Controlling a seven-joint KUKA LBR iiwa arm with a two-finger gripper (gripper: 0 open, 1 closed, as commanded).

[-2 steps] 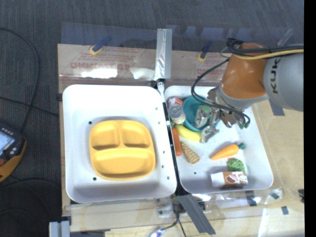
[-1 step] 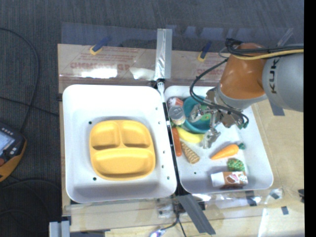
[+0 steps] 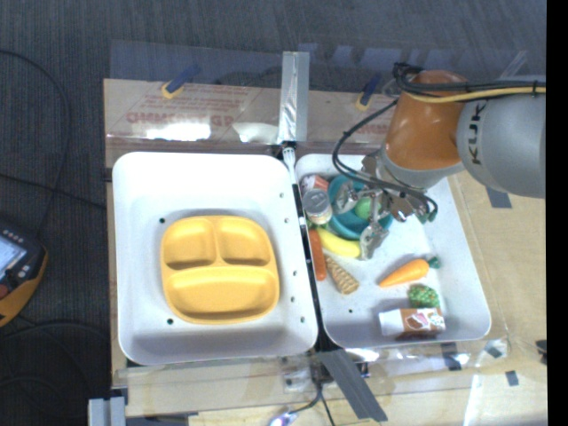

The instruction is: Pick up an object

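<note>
Reaching in from 3 o'clock, the grey arm (image 3: 506,140) with its orange band (image 3: 426,122) hangs over the upper part of the right bin (image 3: 470,300), one of two shallow white bins side by side on the table (image 3: 497,229). The gripper (image 3: 374,233) points down toward 7 o'clock, its tips just above a yellow banana-shaped toy (image 3: 342,244) — whether the gripper is released or clenched cannot be told, and no object is seen grasped in it.

Contents of the right bin: a teal bowl-like item (image 3: 348,211) at 11 o'clock, partly under the gripper; a round metallic can (image 3: 314,201) just beside it at the bin's 10 o'clock corner; the banana toy touching the teal item's lower edge; a thin orange stick (image 3: 317,254) lying along the 9 o'clock wall; a waffle cone (image 3: 343,275) just below the banana; an orange carrot (image 3: 406,272) at centre, tilted, its green top toward 2 o'clock; a green leafy piece (image 3: 424,295) below the carrot; a small box with a red-brown label (image 3: 412,321) at 5 o'clock.

The left bin (image 3: 133,264) holds a yellow divided tray (image 3: 219,268), lying flat at its centre — well apart from the gripper.
</note>
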